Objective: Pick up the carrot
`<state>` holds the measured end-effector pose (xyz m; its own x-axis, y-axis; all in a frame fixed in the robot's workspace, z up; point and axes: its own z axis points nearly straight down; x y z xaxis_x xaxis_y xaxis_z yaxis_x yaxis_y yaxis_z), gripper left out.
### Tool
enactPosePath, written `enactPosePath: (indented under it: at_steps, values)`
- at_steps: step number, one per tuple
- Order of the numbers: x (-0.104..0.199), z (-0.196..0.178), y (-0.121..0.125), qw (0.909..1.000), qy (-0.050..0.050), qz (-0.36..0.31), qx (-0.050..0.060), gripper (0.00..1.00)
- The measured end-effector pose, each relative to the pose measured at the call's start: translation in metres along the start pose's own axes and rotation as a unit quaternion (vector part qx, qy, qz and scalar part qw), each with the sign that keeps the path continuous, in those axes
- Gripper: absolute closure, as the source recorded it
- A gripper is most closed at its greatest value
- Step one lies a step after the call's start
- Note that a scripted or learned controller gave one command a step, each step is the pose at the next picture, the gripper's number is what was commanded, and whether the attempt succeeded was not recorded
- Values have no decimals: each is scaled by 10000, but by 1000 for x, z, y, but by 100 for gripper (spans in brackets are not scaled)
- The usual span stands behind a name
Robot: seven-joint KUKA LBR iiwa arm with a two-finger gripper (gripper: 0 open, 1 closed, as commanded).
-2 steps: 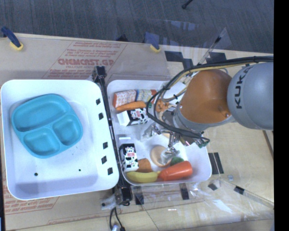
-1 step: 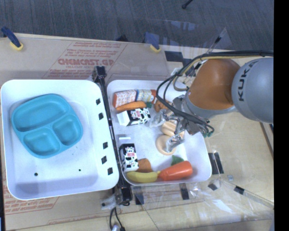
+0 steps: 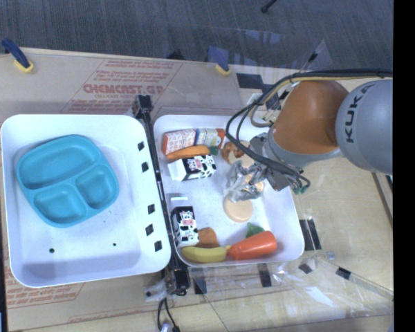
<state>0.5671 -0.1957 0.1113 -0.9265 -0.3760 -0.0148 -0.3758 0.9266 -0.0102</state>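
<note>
The carrot (image 3: 257, 246) is lying in the right bin (image 3: 290, 216), close against its front wall and toward the front right corner, apart from the gripper (image 3: 247, 184). We are taking it to be the reddish-orange piece with the green tuft. The gripper is hanging over the middle of the bin near the right wall, just above a pale round disc (image 3: 238, 210). It is blurred and seen from above, so we are not able to tell how wide it is set, and we are seeing nothing held in it.

We are judging the task as barely begun. The arm is over the correct bin, but the reach toward the front wall, the descent, the grasp and the lift are all still waiting.

The carrot's long axis is running along the front wall, left to right in the view, with the right end tilting slightly away from that wall. The right end is looking blunter and the left end narrower. The green tuft is sitting on its upper side toward the left, so we are not sure which end is the crown.

Its left end is touching or nearly touching a banana (image 3: 203, 254). A slimmer orange stick (image 3: 188, 152) is lying at the back of the bin. The left bin (image 3: 14, 251) is holding a blue tray (image 3: 66, 178).
</note>
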Motion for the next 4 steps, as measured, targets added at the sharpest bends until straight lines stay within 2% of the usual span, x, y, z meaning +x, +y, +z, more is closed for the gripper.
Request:
enactPosePath:
  at_steps: [1, 2, 3, 4]
  values:
    - [0, 1, 0, 10000, 6, 0, -5, 0]
    - [-2, -11, 0, 10000, -14, -25, 9, 100]
    - [-2, -10, 1, 10000, -12, -26, 5, 0]
    - [-11, -22, -18, 9988, 51, -477, -38, 0]
